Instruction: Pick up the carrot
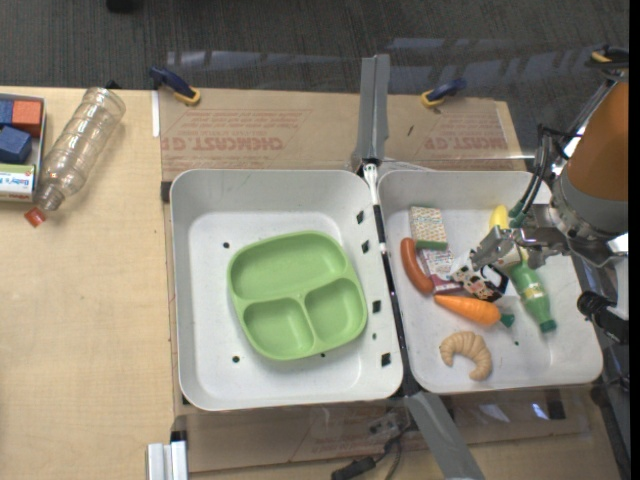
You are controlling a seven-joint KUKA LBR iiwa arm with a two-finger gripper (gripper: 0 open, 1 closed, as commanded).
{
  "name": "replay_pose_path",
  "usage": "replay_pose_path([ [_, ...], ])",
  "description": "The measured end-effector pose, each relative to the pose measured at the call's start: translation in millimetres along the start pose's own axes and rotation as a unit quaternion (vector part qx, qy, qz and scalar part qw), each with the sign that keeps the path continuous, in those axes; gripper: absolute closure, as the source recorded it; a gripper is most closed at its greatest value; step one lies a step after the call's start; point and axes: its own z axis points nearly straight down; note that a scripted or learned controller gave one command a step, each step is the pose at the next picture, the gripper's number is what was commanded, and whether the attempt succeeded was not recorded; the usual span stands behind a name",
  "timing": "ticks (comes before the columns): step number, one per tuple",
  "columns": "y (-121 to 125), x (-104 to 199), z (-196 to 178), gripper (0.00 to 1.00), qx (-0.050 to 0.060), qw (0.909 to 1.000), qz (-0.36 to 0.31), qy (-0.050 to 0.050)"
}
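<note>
My gripper [497,246] hangs over the right bin [590,368], above the clutter at its middle; I cannot tell how my jaws stand or whether anything sits between them. Just near of me lies the carrot [468,309], orange, on the bin floor, its tip pointing left. A green bottle [534,295] lies to its right, a croissant [468,352] nearer still, a red sausage [416,265] to the left. In the left bin [200,368] rests a green divided plate [297,293].
</note>
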Motion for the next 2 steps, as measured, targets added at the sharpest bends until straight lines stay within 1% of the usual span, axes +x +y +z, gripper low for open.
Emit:
replay_pose_path([
  [1, 20, -79, 99, 0.00, -0.009, 0.9998, -0.015, -0.003],
  [2, 55, -37, 114, 0.00, -0.016, 0.9971, -0.074, -0.006],
])
